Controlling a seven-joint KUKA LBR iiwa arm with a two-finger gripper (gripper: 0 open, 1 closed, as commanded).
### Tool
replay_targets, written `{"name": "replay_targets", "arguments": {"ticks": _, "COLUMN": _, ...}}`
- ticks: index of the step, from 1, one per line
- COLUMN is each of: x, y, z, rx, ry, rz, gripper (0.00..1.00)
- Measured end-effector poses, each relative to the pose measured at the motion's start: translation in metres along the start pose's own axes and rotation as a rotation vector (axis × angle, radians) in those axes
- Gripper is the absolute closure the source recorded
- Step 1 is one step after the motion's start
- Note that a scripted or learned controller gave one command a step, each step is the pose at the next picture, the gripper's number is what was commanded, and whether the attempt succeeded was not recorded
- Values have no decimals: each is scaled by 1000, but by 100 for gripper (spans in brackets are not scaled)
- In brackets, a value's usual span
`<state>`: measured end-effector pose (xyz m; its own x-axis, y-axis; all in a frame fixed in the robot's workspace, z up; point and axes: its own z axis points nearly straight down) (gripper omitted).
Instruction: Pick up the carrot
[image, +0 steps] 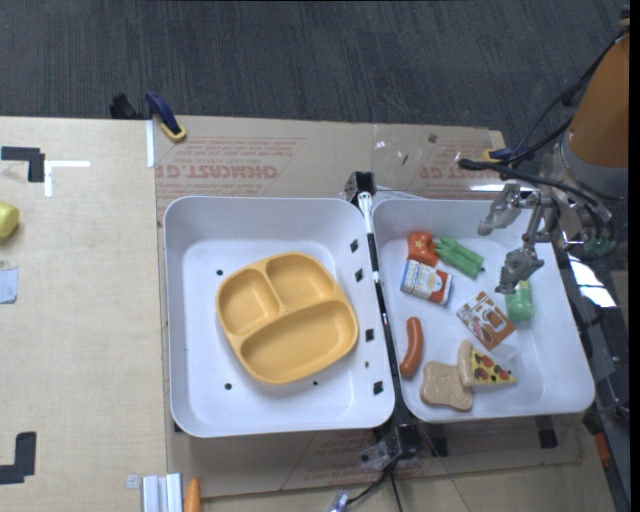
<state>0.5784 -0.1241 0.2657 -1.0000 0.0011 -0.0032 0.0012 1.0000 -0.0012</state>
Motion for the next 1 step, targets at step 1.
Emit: {"name": "replay_targets", "arguments": {"ticks": 1, "x": 63, "y": 56, "z": 73, "rx": -2, "ry": 0, "rz": -114, "gripper": 0}}
